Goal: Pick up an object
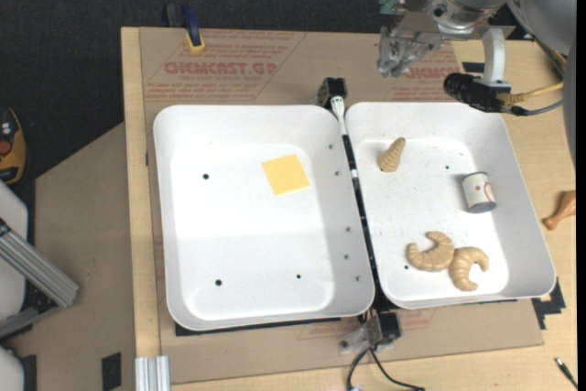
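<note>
The jaws [400, 59] hang above the desk [238, 59], just past the far rim of the right bin [513, 151]. They look nearly closed and hold nothing. In the right bin sit a small cone-shaped pastry [392, 155], a little white can [477, 191] and two croissants [449, 257] touching. A yellow square [286, 174] lies in the left bin [183, 224].
</note>
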